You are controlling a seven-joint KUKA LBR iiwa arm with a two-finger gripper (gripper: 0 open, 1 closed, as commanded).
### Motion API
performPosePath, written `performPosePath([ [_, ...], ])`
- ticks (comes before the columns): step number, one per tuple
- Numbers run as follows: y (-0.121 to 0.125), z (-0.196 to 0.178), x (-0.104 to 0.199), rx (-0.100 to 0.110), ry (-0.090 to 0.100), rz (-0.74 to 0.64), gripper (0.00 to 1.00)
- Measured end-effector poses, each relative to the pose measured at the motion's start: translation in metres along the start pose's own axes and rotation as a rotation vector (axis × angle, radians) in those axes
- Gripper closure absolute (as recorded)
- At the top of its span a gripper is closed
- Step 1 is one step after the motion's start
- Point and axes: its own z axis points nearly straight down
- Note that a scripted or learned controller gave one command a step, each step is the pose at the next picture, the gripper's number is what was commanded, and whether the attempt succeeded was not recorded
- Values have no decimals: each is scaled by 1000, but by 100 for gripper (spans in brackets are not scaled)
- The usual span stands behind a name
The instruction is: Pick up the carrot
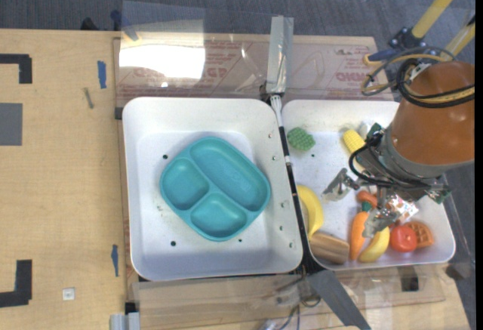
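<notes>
My hand [367,198] hangs over the right bin [324,158], and I cannot tell how it is set. The carrot [358,226] lies just below it, toward the bin's front wall, its long axis nearly upright in the view, leaning slightly right. I count one carrot, two bananas [310,205], one corn cob [352,141], one green piece [300,140], one tomato [404,237], one bread roll [330,246]. The left bin [143,124] holds one teal plate [215,186].
</notes>
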Motion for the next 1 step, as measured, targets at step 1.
performPosePath([
  [1,-59,90,34,-1,1,-82,0],
])
